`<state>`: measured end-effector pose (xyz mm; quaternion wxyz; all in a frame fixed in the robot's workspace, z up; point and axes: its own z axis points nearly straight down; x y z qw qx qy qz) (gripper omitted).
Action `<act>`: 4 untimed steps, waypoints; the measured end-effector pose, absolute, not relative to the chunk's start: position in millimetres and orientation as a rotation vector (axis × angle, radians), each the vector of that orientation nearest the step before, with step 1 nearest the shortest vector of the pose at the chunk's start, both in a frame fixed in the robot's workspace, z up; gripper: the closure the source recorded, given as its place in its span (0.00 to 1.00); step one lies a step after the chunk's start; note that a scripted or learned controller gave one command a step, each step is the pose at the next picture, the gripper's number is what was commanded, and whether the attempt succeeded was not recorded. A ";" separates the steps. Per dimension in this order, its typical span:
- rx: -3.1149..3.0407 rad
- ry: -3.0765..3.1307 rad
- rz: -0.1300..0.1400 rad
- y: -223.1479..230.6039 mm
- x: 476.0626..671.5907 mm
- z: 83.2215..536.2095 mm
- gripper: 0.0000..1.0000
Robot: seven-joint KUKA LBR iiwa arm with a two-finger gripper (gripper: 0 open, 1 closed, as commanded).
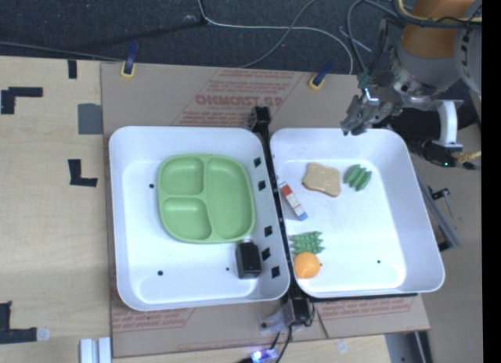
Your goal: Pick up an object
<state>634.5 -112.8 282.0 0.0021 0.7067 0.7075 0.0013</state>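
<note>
The right bin (407,221) holds a tan bread slice (322,179), a small green vegetable (358,177), a red and white packet (293,201), a green bean bunch (306,241) and an orange fruit (307,265). My gripper (356,123) hangs over the bin's far rim, above and to the right of the bread, with nothing visible between its fingers. A green divided plate (207,198) and a small black block (248,259) lie in the left bin (129,221).
The bins sit on a cardboard sheet (235,95) on the wooden bench. Black clips (261,117) join the bins along the middle divider. Cables (329,17) trail across the dark back area toward the arm.
</note>
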 end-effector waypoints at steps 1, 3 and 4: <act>2.218 2.229 -0.002 -63.3 622.2 262.1 1.00; 2.217 2.231 -0.004 43.6 596.8 234.9 1.00; 2.216 2.232 -0.003 102.5 580.2 223.0 1.00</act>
